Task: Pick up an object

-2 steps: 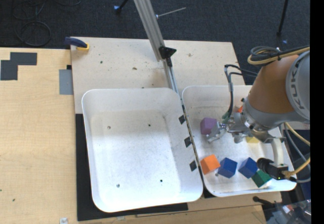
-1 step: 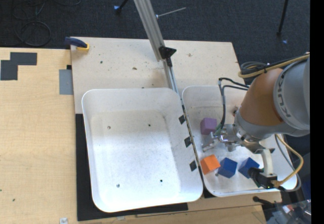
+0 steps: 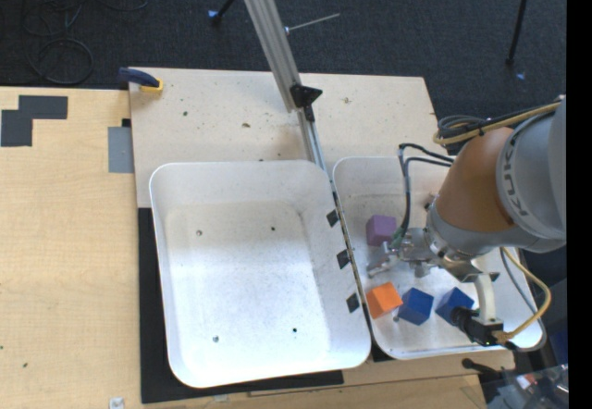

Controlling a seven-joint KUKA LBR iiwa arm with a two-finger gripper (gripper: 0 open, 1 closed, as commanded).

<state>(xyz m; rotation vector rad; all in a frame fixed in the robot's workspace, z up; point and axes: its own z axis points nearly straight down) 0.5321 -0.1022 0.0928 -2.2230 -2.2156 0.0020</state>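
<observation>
Dark carpet with black cables covers the floor behind the pale wooden bench (image 3: 65, 241). On the bench sit two shallow white bins side by side. A big white plastic bin (image 3: 176, 204) is on the left, speckled with small dark dots. Behind it a long silver metal bar (image 3: 273, 32) leans up and away, and a small blue and yellow clamp (image 3: 141, 79) lies near the bench's far left corner.

Next comes the smaller white plastic bin (image 3: 356, 178) on the right. Inside it I see a small purple block (image 3: 380, 229) near the middle. Closer to me lie an orange cube (image 3: 384, 299), a blue cube (image 3: 416, 306) just beside it, and another blue block (image 3: 455, 303) further right.

From the right, the grey robot arm with its orange band (image 3: 481, 180) reaches over this bin. Its gripper (image 3: 396, 256) hangs low between the purple block and the orange cube. I cannot tell whether it is apart or together.
</observation>
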